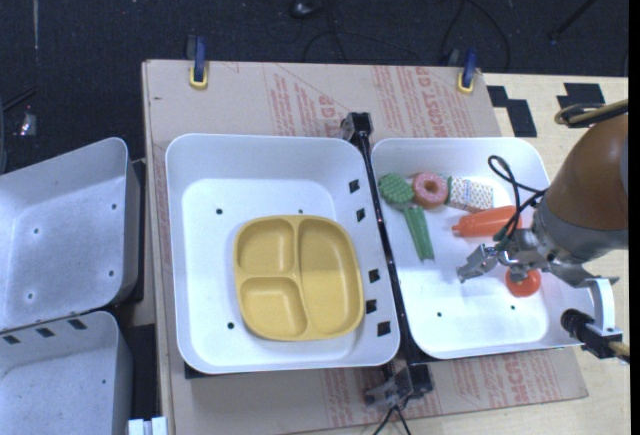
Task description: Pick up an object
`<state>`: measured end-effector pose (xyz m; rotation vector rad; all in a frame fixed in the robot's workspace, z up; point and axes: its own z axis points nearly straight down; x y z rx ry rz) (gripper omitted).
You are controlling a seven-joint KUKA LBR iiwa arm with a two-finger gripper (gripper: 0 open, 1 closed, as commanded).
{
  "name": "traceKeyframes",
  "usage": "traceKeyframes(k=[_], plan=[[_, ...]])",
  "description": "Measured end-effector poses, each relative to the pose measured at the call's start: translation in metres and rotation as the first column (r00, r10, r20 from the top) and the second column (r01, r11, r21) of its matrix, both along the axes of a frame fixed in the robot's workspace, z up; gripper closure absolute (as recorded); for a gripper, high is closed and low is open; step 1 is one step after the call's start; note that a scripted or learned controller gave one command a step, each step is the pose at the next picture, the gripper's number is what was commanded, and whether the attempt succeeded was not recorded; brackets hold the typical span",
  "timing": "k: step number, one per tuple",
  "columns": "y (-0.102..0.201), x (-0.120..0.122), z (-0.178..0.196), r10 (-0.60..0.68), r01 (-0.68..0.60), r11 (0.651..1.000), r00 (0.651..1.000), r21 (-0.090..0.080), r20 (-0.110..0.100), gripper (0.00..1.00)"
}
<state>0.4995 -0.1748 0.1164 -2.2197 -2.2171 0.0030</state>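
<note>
Here the two-finger gripper (pixel 500 263) hangs low in the right-hand shallow white bin (pixel 470 323), fingers apart and gripping nothing. Just beside it, toward the arm, lies a small round red object (pixel 524 283); just above lies an orange carrot-shaped toy (pixel 486 221). Best to centre squarely over one piece before closing. Far left, the other white bin (pixel 200 223) holds a yellow three-compartment plastic plate (pixel 298 277).

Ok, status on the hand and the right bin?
Hand low in right bin, grip unclear. Red object beside it. Carrot, donut, green piece lying loose.
</note>
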Motion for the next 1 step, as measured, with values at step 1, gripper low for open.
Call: traceKeyframes(k=[1], plan=[[-0.0004, 0.0012, 0.0125, -0.001, 0.001, 1.000, 1.000, -0.002, 0.005, 1.00]])
